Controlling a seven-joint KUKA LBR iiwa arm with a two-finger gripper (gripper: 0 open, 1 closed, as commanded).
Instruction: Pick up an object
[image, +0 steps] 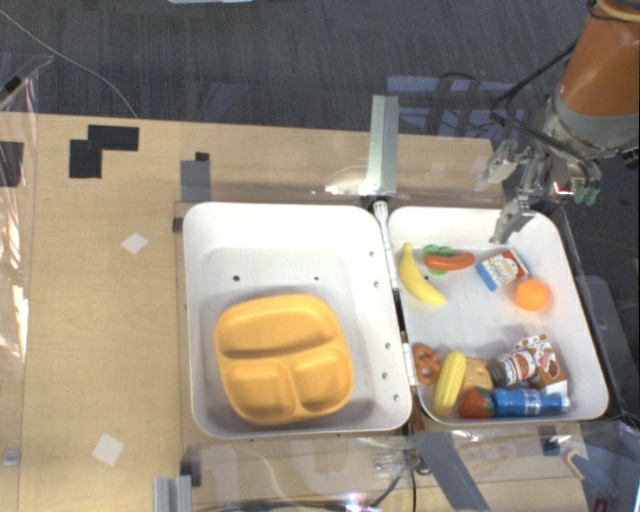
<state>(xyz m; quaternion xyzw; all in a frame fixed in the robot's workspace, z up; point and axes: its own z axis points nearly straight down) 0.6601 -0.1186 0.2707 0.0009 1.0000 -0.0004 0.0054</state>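
A yellow tray (285, 355) lies in the left bin (290, 225). The right bin (480, 320) holds a banana (419, 279), carrot (448, 261), carton (501, 269), orange (533, 294), and lower down corn (450, 381) and a blue bottle (530, 403). The gripper (510, 222) hangs over that bin's upper right rim, holding nothing.

A robotics lab is showing here: a wooden bench (90, 330) is carrying two white bins (285, 225) on metal brackets (384, 140), black tape markers (100, 148) are lying far left of the claw (515, 215), with cables trailing nearby.
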